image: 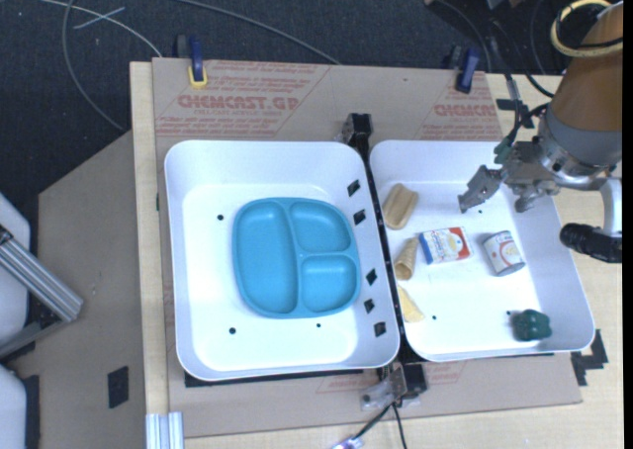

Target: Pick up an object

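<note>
The right bin (554,269) holds several small items: a tan bread-like piece (399,205), a tan cone-shaped piece (406,256), a small yellowish piece (410,308), a white, blue and red carton (444,244), a small can (502,252) lying on its side, and a dark green lump (530,324). My gripper (501,196) hangs over the back part of this bin, above and just behind the can and the carton. Its two fingers are spread apart and nothing sits between them.
The left bin (198,190) holds a blue divided plate (297,256). A black divider with clips (364,229) runs between the bins. Blue clamps (197,58) pin the board at the back. Cables lie on the dark floor behind.
</note>
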`<state>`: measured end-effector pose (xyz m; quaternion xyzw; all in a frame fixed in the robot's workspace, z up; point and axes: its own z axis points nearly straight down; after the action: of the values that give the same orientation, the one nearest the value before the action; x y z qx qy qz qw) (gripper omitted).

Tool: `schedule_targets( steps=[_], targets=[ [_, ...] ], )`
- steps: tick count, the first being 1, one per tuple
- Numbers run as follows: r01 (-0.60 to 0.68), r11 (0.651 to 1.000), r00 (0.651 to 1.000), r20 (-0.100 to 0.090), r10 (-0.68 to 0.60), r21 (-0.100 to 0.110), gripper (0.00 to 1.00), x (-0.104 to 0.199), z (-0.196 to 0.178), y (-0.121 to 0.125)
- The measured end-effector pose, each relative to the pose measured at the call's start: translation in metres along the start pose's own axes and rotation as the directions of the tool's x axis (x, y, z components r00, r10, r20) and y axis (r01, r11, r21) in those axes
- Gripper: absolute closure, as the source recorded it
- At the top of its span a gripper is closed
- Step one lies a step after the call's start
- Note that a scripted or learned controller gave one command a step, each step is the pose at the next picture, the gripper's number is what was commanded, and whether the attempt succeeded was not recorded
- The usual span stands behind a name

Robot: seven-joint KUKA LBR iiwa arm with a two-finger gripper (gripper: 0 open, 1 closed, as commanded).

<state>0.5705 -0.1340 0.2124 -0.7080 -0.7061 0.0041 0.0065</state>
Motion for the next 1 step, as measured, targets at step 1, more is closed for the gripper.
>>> schedule_targets(
  steps=[1],
  targets=[
    [0.003,1.0,1.0,0.002,-0.003,-0.014,0.0,0.0003,-0.0074,0.0028]
  ],
)
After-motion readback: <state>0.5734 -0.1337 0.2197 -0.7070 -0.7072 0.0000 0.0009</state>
